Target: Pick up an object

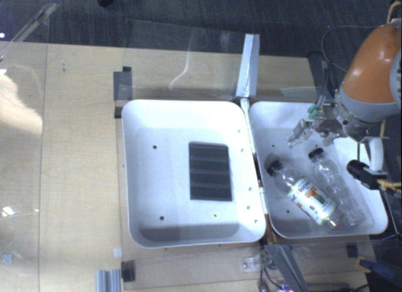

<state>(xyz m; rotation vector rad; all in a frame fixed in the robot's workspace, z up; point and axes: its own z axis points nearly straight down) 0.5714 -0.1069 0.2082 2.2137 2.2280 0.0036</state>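
- We see the grey arm, orange band above its wrist, reaching in from the right over the far side of the right bin on the worktop.
- Its gripper hangs low above the bin floor, fingers spread apart with nothing between them.
- Two clear plastic bottles lie nearer us than the gripper: a labelled bottle and, beside it, a bare bottle, both well apart from the fingers.
- In the left bin we find a dark ribbed pad.
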